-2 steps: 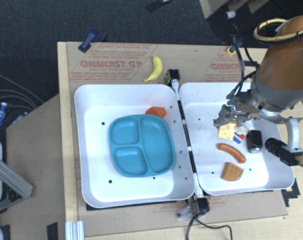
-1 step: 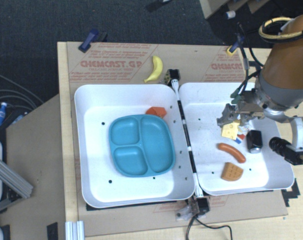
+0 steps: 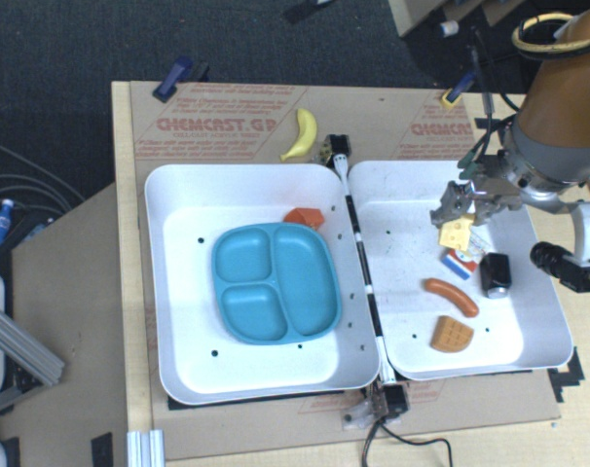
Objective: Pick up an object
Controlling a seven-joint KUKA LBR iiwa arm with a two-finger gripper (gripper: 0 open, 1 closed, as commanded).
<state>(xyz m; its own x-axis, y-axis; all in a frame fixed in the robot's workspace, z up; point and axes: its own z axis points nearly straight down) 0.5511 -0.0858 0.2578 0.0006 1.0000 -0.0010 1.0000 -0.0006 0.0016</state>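
My gripper (image 3: 458, 208) hangs over the upper middle of the right bin (image 3: 402, 261), on the grey arm that comes in from the right. Directly below it, touching or nearly touching, is a pale yellow cheese-like wedge (image 3: 457, 234). A small red, white and blue piece (image 3: 459, 262) lies just under the wedge. To its right is a black block (image 3: 496, 272). A brown sausage (image 3: 451, 297) and a tan waffle piece (image 3: 452, 335) lie nearer the front of the bin.
The left bin (image 3: 178, 261) holds a blue divided plate (image 3: 276, 282) and an orange piece (image 3: 305, 218) at its far edge. A yellow banana (image 3: 301, 134) lies on the board behind the bins. Black clamps sit on the divider between the bins.
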